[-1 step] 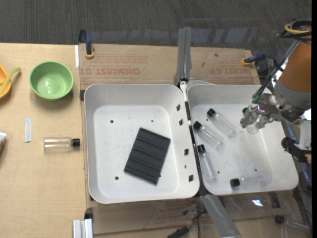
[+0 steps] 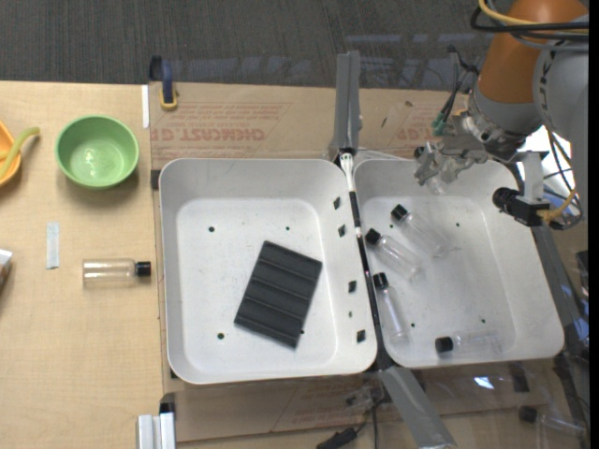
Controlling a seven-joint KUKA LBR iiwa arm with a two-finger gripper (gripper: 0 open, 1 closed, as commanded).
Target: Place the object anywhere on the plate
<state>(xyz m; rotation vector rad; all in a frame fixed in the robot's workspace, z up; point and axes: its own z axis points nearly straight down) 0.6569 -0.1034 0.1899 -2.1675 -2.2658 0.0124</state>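
My tool (image 2: 440, 168) is hovering over the right bin's (image 2: 552, 330) far edge; grip state indeterminate. The dark ridged plate (image 2: 278, 294) is lying in the left bin (image 2: 173, 251).

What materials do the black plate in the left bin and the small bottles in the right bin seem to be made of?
The black plate looks like matte moulded plastic or rubber: dull and ribbed. The small bottles look like clear glossy plastic, perhaps glass: the bin floor shows through them, and their caps are black.
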